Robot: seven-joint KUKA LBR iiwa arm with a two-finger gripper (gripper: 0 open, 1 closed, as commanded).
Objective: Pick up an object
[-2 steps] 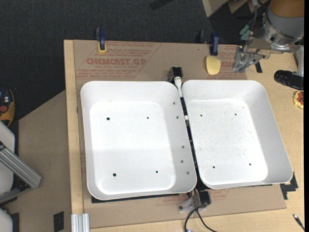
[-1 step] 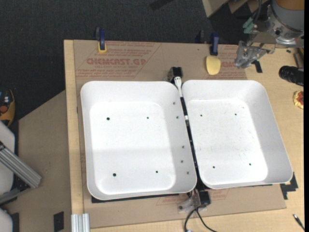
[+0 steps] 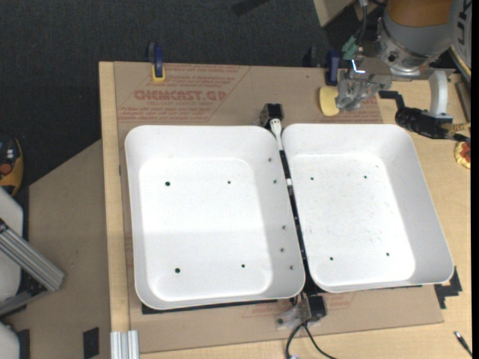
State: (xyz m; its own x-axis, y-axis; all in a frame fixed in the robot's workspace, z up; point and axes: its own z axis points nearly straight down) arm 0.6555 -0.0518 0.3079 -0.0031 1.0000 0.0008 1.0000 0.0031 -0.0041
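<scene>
The yellow object [image 3: 328,101] lies just left of the end effector [image 3: 350,99], beyond the right bin [image 3: 419,200]; whether the end effector is open, I cannot tell.

Glossy white plastic bins [image 3: 150,200] (smooth)

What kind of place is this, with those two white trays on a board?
Most likely a robotics lab or test bench. The two white bins sit on a brown board held by a clamp, with cables trailing off, and a robot arm hangs its claw above the board.
</scene>
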